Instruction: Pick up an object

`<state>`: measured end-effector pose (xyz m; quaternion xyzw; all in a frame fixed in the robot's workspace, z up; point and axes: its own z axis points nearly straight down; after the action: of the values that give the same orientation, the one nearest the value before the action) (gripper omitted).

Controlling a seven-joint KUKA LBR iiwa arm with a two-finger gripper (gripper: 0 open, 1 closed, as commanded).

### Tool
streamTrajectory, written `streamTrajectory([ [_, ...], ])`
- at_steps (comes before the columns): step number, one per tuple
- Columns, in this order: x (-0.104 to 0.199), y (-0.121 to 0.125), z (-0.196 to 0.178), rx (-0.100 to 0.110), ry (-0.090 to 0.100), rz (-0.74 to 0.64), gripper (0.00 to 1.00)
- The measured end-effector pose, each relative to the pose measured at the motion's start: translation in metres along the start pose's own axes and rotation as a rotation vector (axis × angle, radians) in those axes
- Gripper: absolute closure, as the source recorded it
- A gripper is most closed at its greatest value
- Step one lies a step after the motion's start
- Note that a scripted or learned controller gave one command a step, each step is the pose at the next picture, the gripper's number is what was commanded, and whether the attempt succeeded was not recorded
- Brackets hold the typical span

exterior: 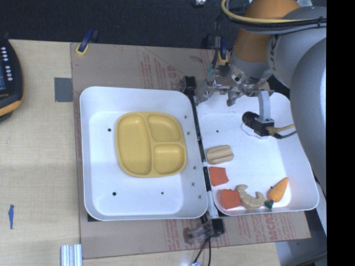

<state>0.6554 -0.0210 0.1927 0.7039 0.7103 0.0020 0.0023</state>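
Claw hangs over the far edge of the right bin, nothing between its fingers; whether wide or narrow, cannot tell. Nearest candidate, a tan bread roll, lies toward the near side from the claw, just beside the bins' shared wall. Its long axis runs left-right. Carrot farther off, tip pointing up-right.

Faint red printing is showing on the brown cardboard sheet under the two white bins, to the left of the gripper and below it along the near edge. The letters are looking too pale and too small to read. The dark device far to the left is showing small buttons, but nothing on them is reading clearly.
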Motion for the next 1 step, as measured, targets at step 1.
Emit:
streamTrajectory([
  [1, 0.0355, -0.0928, -0.0133, 0.016, 0.002, 0.001, 0.0],
])
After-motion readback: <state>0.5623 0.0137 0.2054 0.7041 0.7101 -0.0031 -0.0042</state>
